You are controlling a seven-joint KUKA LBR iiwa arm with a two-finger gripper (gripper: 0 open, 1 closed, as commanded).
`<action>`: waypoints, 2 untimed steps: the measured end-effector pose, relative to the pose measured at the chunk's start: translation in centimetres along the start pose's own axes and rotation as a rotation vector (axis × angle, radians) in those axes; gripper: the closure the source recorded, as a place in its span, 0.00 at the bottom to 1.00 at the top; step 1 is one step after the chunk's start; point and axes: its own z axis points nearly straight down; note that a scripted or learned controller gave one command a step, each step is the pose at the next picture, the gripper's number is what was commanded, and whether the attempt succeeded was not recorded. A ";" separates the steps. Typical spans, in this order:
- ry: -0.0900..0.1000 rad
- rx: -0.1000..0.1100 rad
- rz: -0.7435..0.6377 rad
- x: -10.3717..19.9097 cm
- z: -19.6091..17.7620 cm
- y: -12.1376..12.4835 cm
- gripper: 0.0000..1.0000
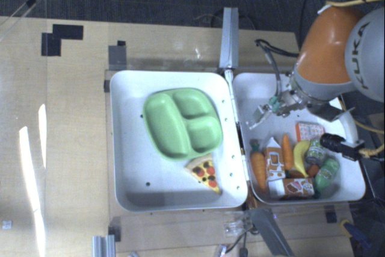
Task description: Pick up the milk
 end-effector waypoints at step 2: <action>0.000 0.001 -0.102 -3.7 2.1 -1.1 0.00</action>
